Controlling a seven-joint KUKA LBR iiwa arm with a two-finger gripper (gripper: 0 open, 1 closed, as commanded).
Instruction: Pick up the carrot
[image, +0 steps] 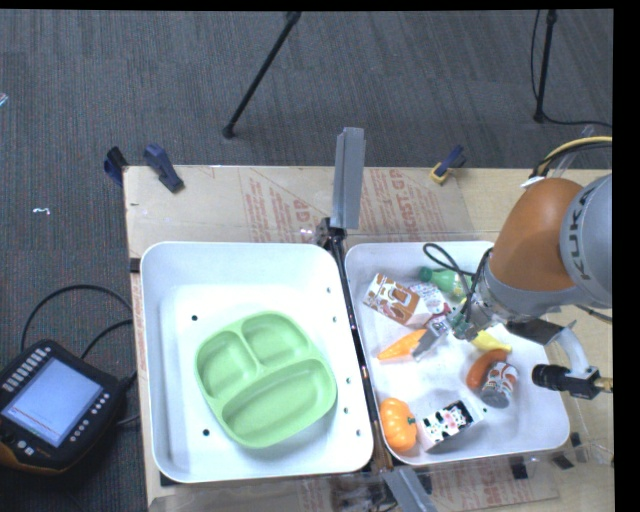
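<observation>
The carrot (400, 347) is a small orange wedge lying flat in the right bin (540, 435), near that bin's left wall, with its thick end pointing right. My gripper (436, 334) is down low in the bin at the carrot's right end, touching it or nearly so. The arm's orange band and grey wrist (535, 250) rise behind it at the right and hide part of the bin's far right side.
Around the carrot lie an orange-and-white carton (399, 298), a green item (441, 277), a yellow piece (492, 343), a red-orange can (491, 376), a small pumpkin (397, 421) and a cow-patterned box (448, 422). The left bin (165, 300) holds a green divided plate (265, 378).
</observation>
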